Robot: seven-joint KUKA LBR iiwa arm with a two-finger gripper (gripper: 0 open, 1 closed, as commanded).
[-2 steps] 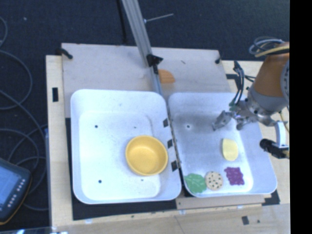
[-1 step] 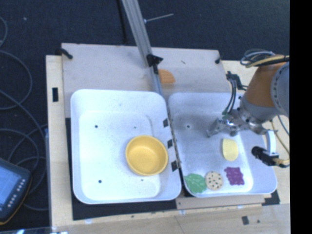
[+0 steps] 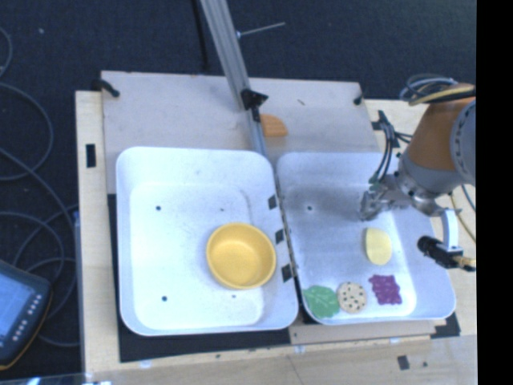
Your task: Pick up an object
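My tool (image 3: pixel 370 207) sits right of frame centre in the right bin (image 3: pixel 321 183), can't tell its state. Nearest pick, the pale yellow piece (image 3: pixel 378 246), lies just below it, long axis roughly vertical in frame.

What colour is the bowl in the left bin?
Yellow. The bowl shows plainly in the camera view, sitting in the left bin.
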